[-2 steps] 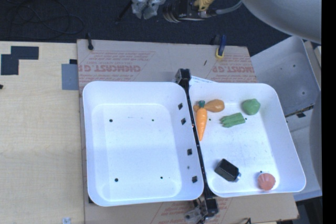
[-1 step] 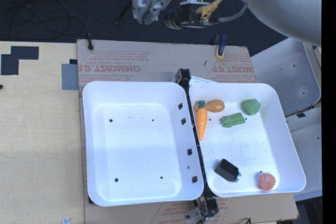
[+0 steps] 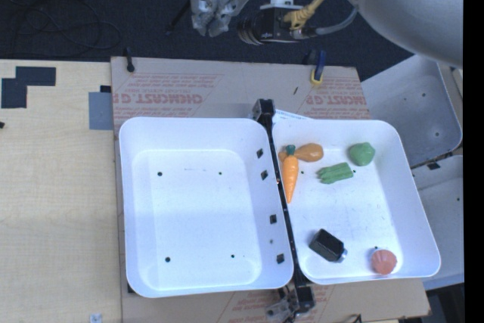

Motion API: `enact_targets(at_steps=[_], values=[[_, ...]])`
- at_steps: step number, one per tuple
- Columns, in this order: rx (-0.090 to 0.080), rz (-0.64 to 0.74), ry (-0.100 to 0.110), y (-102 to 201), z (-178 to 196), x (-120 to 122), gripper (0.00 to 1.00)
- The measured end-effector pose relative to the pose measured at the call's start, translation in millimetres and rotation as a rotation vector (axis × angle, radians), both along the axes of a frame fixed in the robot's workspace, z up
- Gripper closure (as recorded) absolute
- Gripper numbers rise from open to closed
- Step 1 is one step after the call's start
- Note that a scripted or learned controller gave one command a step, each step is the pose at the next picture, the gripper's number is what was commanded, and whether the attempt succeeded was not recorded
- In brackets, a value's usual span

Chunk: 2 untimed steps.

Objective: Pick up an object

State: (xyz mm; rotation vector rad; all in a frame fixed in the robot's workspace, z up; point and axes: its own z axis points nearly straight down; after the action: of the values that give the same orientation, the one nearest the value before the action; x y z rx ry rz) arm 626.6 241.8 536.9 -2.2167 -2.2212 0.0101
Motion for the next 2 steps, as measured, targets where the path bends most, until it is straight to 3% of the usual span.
enact_targets(at_steps=[2], values=[[0.000,0.003,0.000,1,0,-26,1.00]])
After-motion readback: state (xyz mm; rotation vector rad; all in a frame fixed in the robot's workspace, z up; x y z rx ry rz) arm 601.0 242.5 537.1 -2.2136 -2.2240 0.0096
